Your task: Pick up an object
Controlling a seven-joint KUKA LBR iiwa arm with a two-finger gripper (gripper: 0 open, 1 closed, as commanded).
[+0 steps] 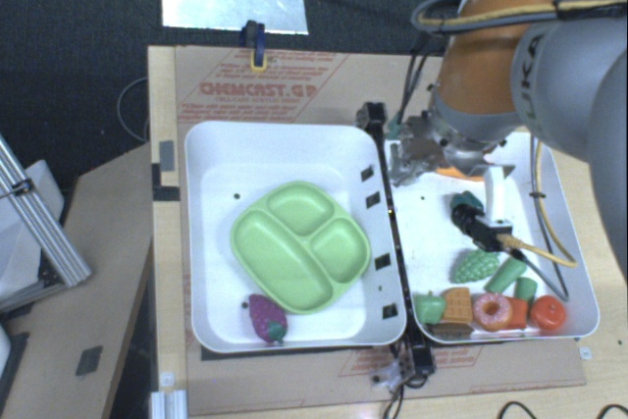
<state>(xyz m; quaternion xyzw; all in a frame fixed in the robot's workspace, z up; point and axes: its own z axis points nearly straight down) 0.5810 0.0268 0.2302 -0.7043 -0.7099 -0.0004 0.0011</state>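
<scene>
- Low over the upper-left corner of the right bin (574,255) hangs the pincer (406,162), close to the divider between the two bins.
- Whether the pincer is released or clenched cannot be told, since the wrist and the orange band above it cover it. No thing shows in its grasp.
- Just to the right of the pincer, a thin orange piece (457,174) lies on the bin floor, partly under the wrist.
- The other toys of this bin lie well apart from the pincer, gathered along the near wall.
- A knobbly green toy (476,265) lies highest in that group, with a smooth green cylinder (504,276) touching its right side.
- Along the near wall, from left to right, sit a pale green round piece (430,309), an orange waffle-like block (456,305), a pink frosted donut (489,311) and a red tomato (548,312).
- The left bin (211,211) holds a light green divided plate (299,245) lying flat near its middle.
- A purple berry-like toy (267,318) with a green tip rests by the near wall of that bin, just beside the plate's lower edge.
- Both bins stand on a sheet of printed cardboard (260,85).
</scene>
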